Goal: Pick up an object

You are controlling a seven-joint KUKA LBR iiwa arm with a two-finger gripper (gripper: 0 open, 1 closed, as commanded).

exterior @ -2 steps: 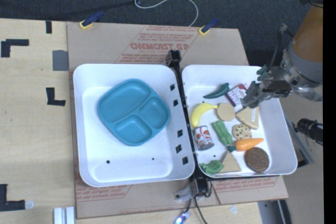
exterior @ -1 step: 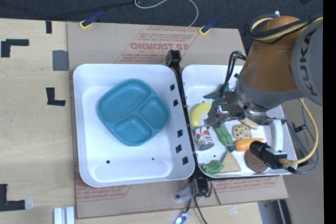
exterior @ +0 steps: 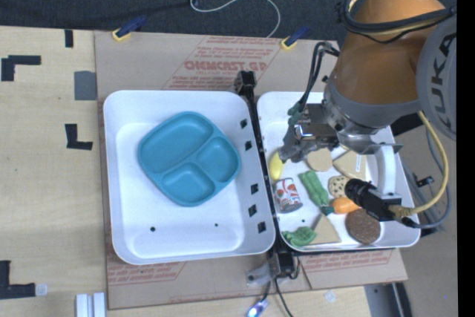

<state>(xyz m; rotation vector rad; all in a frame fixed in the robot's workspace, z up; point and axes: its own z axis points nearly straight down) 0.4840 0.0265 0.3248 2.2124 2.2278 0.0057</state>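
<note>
Over the right bin point(exterior: 276, 106), near its upper left corner, my hand point(exterior: 297, 145) hangs with its dark metal parts bunched together below my grey wrist and the orange band. Whether it is wide or narrow I cannot tell; the mechanism reads as one tangle from this height, and I see nothing caught in it.

Everything I might take lies in this same bin, and I use the yellow lemon-like piece point(exterior: 275, 165) as my landmark. It sits against the bin's left wall, just below my hand and a shade to the left. Right of it and a little lower stands a small red and white can point(exterior: 288, 194). Beside the can, further right, a long green piece point(exterior: 316, 188) runs from upper left to lower right. Above that lies a pale round piece point(exterior: 320, 160), closest under my hand on the right. Well to the lower right of the lemon are an orange carrot-like piece point(exterior: 343, 206), a brown disc point(exterior: 363, 226) and, along the bottom wall, a leafy green piece point(exterior: 300, 237).

The lemon piece is what I judge nearest: a short drop down and slightly left. Its long axis runs roughly up and down the bin, along the wall, so closing across its narrow width would mean one side of my hand slipping between it and the wall, which looks tight.

The left bin point(exterior: 119, 182) carries a blue divided plate point(exterior: 188, 157), well apart from my work.
</note>
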